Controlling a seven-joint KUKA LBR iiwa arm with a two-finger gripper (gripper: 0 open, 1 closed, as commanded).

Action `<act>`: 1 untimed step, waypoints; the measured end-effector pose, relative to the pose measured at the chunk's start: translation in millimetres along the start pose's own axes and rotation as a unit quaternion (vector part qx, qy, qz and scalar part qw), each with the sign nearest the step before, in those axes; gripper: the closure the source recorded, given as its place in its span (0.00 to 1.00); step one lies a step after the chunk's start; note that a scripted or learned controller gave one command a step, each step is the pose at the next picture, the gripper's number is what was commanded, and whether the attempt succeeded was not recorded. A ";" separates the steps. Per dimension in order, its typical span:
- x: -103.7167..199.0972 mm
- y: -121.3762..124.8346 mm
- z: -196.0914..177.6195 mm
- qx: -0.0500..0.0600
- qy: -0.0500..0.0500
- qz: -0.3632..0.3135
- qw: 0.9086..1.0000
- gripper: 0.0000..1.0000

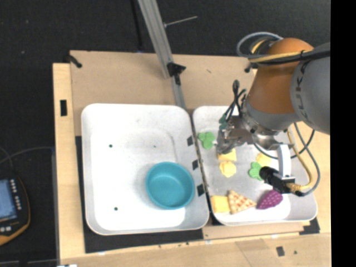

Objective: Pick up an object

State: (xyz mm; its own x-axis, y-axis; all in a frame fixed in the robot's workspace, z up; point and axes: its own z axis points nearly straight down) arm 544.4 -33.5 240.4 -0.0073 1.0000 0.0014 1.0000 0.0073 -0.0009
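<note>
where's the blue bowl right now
The round blue plastic bowl sits in the left white bin, near its lower right corner, beside the divide from the right bin.

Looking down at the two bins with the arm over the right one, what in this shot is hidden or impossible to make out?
- Gripper, camera view: the wrist above covers most of it, so finger state and any hold are unreadable.
- Right bin: the arm hides its far right portion.
- Yellow pieces under the gripper: too small and blurred to identify.
- Green piece: partly covered by the black cable fitting.
- Handheld device: cut off by the left edge.
</note>
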 end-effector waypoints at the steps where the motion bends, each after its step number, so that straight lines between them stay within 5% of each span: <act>1: 49.8 2.3 8.4 0.001 0.000 0.000 1.000 1.00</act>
State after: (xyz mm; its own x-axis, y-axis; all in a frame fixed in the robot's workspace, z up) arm 546.3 16.3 232.1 -0.0064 1.0000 0.0014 1.0000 0.0064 -0.0024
